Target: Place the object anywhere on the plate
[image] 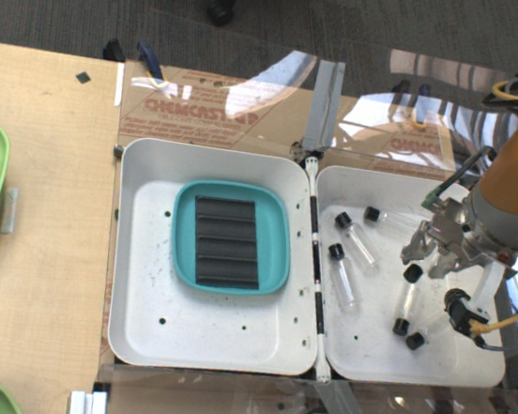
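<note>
Fingers (418, 243) of the gripper (427, 257) are standing apart, gripping nothing, over the right bin (465, 370). 1 capped tube (409, 300) is lying at its 6 o'clock. Closing off-centre risks rolling that slick tube away, never reaching the teal plate (277, 251) at 9 o'clock.

Glossy white plastic bins (129, 260), smooth teal plastic plate (275, 251), clear black-capped vials (356, 244), pale wood-grain bench (18, 312).
</note>
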`<state>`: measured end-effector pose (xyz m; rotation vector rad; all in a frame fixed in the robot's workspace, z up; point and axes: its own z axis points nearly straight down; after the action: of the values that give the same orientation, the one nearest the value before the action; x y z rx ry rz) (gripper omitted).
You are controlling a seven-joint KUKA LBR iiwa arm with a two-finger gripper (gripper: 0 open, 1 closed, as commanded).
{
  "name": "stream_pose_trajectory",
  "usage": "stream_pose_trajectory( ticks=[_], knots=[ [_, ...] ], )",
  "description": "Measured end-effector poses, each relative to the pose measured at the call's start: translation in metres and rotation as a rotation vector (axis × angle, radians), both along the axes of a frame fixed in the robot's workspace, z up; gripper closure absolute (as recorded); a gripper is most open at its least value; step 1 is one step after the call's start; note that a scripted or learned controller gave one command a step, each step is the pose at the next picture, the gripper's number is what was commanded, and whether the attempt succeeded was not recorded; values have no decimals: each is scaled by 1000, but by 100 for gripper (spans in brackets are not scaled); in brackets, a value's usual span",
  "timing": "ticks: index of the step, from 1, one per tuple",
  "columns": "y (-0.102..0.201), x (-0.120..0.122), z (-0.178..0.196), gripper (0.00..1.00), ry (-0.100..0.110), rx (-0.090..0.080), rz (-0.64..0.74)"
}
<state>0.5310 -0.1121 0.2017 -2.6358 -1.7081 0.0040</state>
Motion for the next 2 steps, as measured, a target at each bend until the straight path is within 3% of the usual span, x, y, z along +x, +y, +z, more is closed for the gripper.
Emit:
stream_pose_trajectory(
  ticks=[1, 2],
  knots=[
    [0, 0, 0, 0, 0, 0, 0],
    [-56, 21, 27, 0, 1, 0, 92]
  ],
)
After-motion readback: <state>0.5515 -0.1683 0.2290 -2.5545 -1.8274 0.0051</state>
